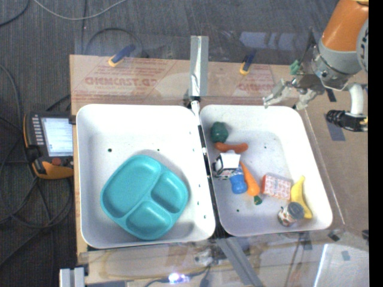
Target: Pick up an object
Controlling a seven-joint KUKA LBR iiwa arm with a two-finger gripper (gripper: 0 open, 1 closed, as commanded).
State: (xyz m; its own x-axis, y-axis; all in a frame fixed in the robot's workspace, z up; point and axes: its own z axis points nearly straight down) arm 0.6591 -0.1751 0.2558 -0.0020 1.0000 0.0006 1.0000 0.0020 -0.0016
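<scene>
1. Gripper [286, 95]: poised above the right bin's [311, 160] far rim, fingers spread apart, nothing between them.
2. Candidate objects: banana [301, 197], carrot [249, 182] and pink block [276, 186], lying clustered on the bin floor.
3. Advised approach: choose the banana, descend vertically, straddle its narrow width, clear of the neighbouring tin [289, 214].

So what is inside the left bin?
The left bin holds one teal divided plate with three compartments, lying toward the near side. Whatever may lie under the plate is covered and cannot be seen.
</scene>
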